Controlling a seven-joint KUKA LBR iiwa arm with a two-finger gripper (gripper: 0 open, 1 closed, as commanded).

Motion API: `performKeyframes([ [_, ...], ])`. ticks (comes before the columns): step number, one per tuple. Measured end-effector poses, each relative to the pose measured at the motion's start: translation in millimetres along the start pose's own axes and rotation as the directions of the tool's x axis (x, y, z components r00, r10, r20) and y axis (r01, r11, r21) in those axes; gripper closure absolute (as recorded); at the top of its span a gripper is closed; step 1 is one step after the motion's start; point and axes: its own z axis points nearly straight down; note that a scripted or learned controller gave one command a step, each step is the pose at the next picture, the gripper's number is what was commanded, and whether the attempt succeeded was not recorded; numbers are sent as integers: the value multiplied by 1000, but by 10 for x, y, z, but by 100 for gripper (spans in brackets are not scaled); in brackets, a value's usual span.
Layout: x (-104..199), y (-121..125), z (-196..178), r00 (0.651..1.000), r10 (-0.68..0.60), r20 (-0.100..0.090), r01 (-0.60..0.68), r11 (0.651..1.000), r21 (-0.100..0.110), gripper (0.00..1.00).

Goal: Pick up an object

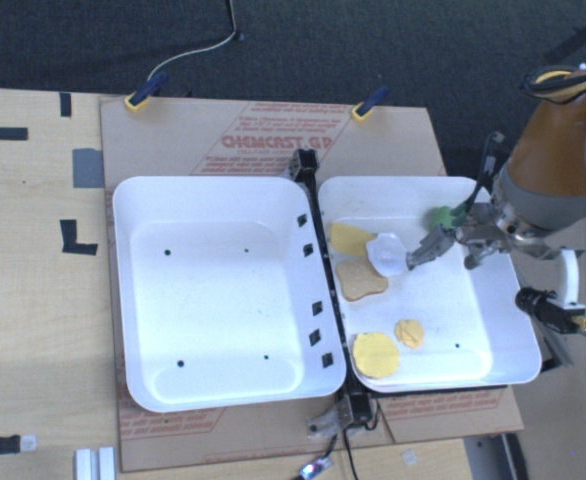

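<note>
- From above, the right bin (493, 368) holds everything: a pale translucent lump (385, 253) near its middle, a yellow wedge (349, 239) just left of that against the divider, a tan biscuit-shaped piece (361, 281) below the wedge, and lower down a small yellow nugget (409, 333) beside a round yellow disc (375, 354). A small green piece (441, 216) sits up by the arm.
- The claw (420, 254) hangs low over the bin, its dark tip right at the edge of the translucent lump — touching or a hair off, I can't say. How wide it stands I cannot tell, and I see nothing between its tips.
- I'd judge the lump the likely target. It looks light and perhaps slick, soft plastic or rubber — apt to skid sideways. Best taken across its narrow middle, straight down.
- The flat pieces would be harder: the disc and the biscuit lie low against the floor, offering little edge.
- In the way: the wedge and the biscuit crowd the lump's left side, so a tip coming down there could nudge them. The divider between the bins stands close behind.
- The left bin (133, 268) sits alongside on the cardboard-covered tabletop (263, 143), with two clips at the board's far edge.
</note>
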Motion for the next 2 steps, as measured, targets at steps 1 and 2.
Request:
performKeyframes([
  [1,5,1,-98,1000,-1,0,1,1000,0,100],
  [2,277,593,-1858,1000,-5,4,5,1000,-21,100],
])
